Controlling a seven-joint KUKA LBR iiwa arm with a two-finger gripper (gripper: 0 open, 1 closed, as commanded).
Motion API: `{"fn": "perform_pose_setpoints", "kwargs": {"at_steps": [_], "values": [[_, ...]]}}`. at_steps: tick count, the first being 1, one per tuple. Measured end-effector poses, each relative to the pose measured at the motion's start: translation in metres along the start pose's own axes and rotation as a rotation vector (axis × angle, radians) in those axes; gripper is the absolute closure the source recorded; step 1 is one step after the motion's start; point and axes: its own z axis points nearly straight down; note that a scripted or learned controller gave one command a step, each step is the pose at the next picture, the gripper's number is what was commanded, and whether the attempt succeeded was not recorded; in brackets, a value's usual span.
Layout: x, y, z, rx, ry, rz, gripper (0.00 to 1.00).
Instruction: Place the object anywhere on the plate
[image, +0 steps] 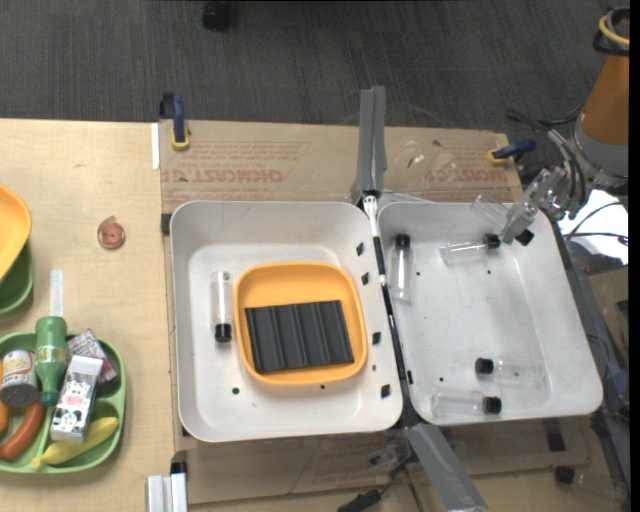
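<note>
Hard to make out: the gripper (520, 228) is hanging over the far right corner of the right bin (560, 330), small and tangled with cables, so whether it is spread or pressed together cannot be told.
Faint things: the tubes are showing mostly by their black caps, their clear bodies fading into the white floor.
Cut off: the arm (612, 100) is running out past the right edge; an orange bowl (10, 235) is being sliced by the left edge.
Nearest tube (465, 250): lying on the floor by the far wall of the right bin, its cap pointing toward the gripper; whether they are touching cannot be told.
Plate (300, 278): orange, sitting in the middle of the left bin (200, 410), with a black ribbed slab (300, 335) covering most of it and only the rim showing bare.
Edges: one tube (401, 266) is lying along the left wall of the right bin; two tubes (500, 369) (465, 405) are resting close to its near wall.
Open room: the widest bare floor is lying in the middle of the right bin.
Left bin tube (220, 305): lying just beside the plate's left rim.
Count: five tubes, four in the right bin and one in the left; two bins; one plate.
Off the bins: a green tray (105, 425) is holding toy food at the near left.
</note>
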Motion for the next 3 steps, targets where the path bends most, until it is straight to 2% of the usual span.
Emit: {"fn": "perform_pose_setpoints", "kwargs": {"at_steps": [1, 2, 3], "values": [[0.0, 0.0, 0.0, 0.0, 0.0, 0.0, 0.0], [-0.023, -0.024, -0.025, -0.002, -0.004, -0.186, 0.0], [0.019, -0.055, -0.127, -0.001, -0.001, -0.114, 0.0]]}}
